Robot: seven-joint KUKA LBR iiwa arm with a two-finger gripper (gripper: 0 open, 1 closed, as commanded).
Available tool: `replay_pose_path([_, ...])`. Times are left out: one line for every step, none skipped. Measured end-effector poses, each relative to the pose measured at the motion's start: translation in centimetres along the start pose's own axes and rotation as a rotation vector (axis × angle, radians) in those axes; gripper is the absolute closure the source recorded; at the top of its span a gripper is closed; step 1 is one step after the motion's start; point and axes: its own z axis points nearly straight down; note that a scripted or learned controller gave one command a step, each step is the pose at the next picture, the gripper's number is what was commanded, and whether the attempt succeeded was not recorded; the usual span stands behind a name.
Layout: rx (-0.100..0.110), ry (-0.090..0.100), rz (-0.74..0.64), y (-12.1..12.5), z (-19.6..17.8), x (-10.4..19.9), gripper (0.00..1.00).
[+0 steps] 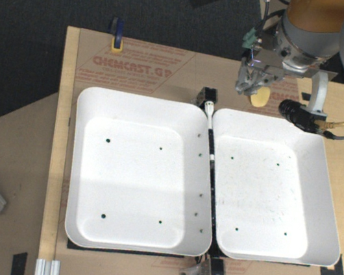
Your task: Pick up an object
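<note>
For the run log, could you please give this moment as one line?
gripper: raised beyond right bin far rim | grasp: pale yellow object at fingertips, hold unclear | left bin: beside it

A small pale yellow object [259, 96], rounded and soft-edged, sits at the top of the scene. It is above the far rim of the right white bin [320, 193], over brown cardboard.
</note>
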Motion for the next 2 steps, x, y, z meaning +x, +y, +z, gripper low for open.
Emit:
replay_pose_path([0.007,0.006,-0.016,1.4,4.2,12.1,1.00])
replay_pose_path([-0.002,-0.002,0.006,1.6,-2.7,0.3,1.00])
